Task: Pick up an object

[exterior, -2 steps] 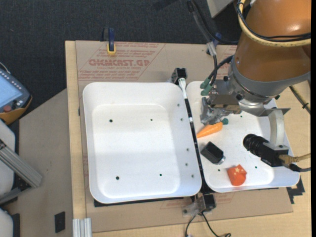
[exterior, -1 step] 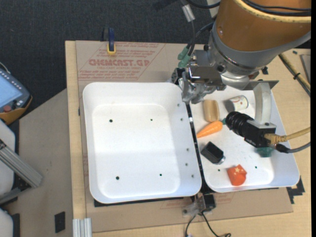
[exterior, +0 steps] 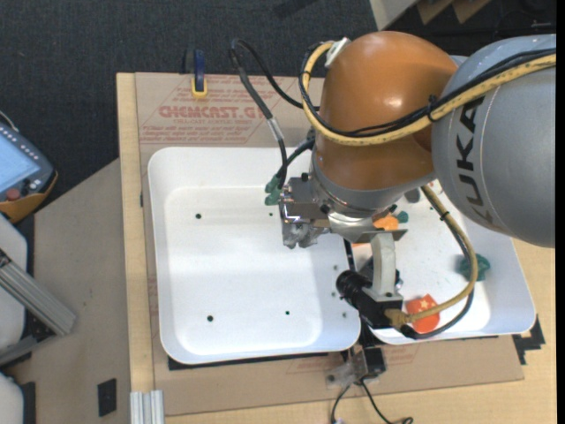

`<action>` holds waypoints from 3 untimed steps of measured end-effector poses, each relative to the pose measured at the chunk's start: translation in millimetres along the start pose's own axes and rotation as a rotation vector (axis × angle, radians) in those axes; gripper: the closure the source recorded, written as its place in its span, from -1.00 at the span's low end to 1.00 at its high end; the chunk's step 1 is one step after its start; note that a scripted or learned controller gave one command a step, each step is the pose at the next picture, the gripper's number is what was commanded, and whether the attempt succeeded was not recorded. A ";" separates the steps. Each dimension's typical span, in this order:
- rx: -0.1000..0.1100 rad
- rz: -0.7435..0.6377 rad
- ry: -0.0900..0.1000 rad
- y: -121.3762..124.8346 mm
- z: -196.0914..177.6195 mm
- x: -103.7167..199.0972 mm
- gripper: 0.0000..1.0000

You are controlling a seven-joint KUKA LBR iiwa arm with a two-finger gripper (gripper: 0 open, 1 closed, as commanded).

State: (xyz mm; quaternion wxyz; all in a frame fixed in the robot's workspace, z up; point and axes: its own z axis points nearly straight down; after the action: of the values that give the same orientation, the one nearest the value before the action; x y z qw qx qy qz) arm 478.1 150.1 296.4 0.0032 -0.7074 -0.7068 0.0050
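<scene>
Orange and rounded, the object (exterior: 424, 313) lies in the lower part of the right bin (exterior: 521, 304), near that bin's lower rim, low and right of centre in the frame. A yellow cable from the arm crosses it, so its full outline is unclear. It looks like a small moulded plastic or rubber piece. I judge it light, smooth enough to slip, and unlikely to break. The sensible hold is across its narrowest width, taken from straight above, with room kept from the bin wall beside it.

A teal piece (exterior: 468, 265) sits further up and to the right in the same bin, well apart from the orange one. It is also small and probably light. Two little scraps of orange and teal peek out just below the wrist, too hidden to identify.

Up and to the left, the gripper (exterior: 303, 226) hangs below the arm's orange band (exterior: 380, 104), over the seam between the two bins. The arm covers it, so I cannot tell whether it is released or clenched, and nothing is seen held.

At centre left the left bin (exterior: 161, 237) shows bare white floor. Both bins rest on a brown board on the desk (exterior: 221, 111).
</scene>
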 end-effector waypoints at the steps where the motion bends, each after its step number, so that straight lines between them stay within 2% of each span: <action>1: -0.016 0.005 0.002 1.5 -30.2 -62.9 1.00; 2: -0.019 -0.008 0.006 0.5 -88.4 -2.5 1.00; 3: -0.031 -0.010 0.013 -0.7 -249.0 65.4 1.00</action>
State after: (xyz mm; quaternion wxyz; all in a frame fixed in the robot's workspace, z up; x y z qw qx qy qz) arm 480.3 216.1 545.2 -0.0031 -0.7038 -0.7103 -0.0106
